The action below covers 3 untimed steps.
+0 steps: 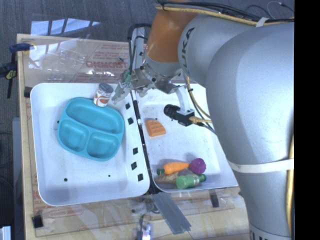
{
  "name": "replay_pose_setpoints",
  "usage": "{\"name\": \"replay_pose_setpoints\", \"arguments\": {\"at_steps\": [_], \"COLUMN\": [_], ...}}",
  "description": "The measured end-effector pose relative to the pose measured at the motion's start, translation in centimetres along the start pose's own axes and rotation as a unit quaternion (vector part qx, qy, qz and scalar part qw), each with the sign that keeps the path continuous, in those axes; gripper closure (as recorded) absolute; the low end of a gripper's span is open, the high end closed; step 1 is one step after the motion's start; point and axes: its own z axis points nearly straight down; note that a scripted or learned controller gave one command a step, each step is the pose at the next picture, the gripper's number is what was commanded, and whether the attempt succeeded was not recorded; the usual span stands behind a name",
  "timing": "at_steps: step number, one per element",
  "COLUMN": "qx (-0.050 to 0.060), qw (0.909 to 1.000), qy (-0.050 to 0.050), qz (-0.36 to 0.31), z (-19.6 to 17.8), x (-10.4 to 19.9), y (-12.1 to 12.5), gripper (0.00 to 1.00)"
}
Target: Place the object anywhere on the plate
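Found the pincer (120, 90) low over the far end of the left bin (40, 149), close to the wall shared with the right bin (220, 176). Reached there on the arm (240, 84) from the right, presumably because the task's thing lay at that spot. Took that thing to be the small can (103, 95), white and orange with a silvery top, roughly upright and just beside the pincer's tip on its left. Could not tell how far the pincer was open, nor whether it had any hold of the can: saw them close together but nothing plainly clamped. Could not tell either whether the can rested on the bin floor or hung slightly lifted.

Noted the blue divided plate (90, 129) lying flat in the middle of the left bin, its far rim touching or just short of the can. Judged the can not yet on the plate, so only a short carry toward the near-left seemed needed, over the raised rim. Reckoned a loose grip there could tip or roll a round can.

Left aside the right bin's things as well apart from the work: an orange block (155, 128) near the divider, and a carrot (175, 167), purple piece (198, 165) and green bottle (189, 181) clustered at the near end.
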Motion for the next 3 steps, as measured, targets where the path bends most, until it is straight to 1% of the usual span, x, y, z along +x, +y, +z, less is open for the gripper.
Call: {"name": "replay_pose_setpoints", "arguments": {"at_steps": [1,2,3], "qx": [0.0,0.001,0.0], "qw": [1.0,1.0,0.9903], "qy": [0.0,0.0,0.0], "qz": [0.0,-0.002,-0.139], "z": [0.0,-0.8,-2.4], "x": [0.0,0.1,2.5], "y": [0.0,0.1,-0.5], "gripper": [0.0,1.0,1.0]}}
